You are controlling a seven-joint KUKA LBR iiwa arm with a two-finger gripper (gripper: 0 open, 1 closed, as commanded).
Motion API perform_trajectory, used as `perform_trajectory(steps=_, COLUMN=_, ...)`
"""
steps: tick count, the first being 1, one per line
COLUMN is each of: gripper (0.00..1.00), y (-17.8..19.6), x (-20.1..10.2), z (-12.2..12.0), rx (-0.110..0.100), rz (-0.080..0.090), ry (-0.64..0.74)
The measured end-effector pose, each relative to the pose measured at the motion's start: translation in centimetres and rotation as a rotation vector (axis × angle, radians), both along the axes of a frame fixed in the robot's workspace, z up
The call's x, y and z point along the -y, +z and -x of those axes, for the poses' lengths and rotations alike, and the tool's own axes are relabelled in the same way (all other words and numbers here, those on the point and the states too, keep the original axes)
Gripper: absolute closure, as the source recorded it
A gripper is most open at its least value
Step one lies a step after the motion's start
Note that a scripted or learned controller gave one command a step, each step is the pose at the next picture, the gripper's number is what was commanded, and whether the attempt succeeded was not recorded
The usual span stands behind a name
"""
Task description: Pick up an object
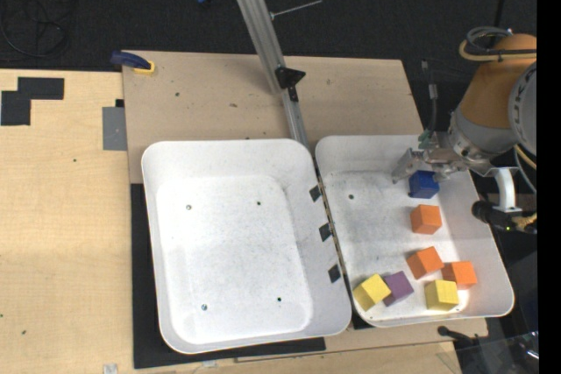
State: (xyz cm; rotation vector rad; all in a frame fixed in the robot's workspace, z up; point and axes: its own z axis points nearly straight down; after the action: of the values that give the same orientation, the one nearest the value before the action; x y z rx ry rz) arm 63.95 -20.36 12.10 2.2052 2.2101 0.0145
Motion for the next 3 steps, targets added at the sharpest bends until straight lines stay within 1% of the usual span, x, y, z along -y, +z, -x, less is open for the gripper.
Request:
perform_trajectory(steps=1, gripper=1.00, y=1.0, x=0.1, z=-0.1, rx=0.001, rz=0.002, ry=0.001)
perform_trajectory(steps=2, gripper=1.00, y=6.6, x=-0.3, z=-1.0, rx=-0.016, rz=-0.006, ry=0.000)
perform_trajectory(steps=3, gripper=1.00, y=12.6, x=-0.1, z=-2.0, rx=-0.015, rz=-0.005, ry=-0.001)
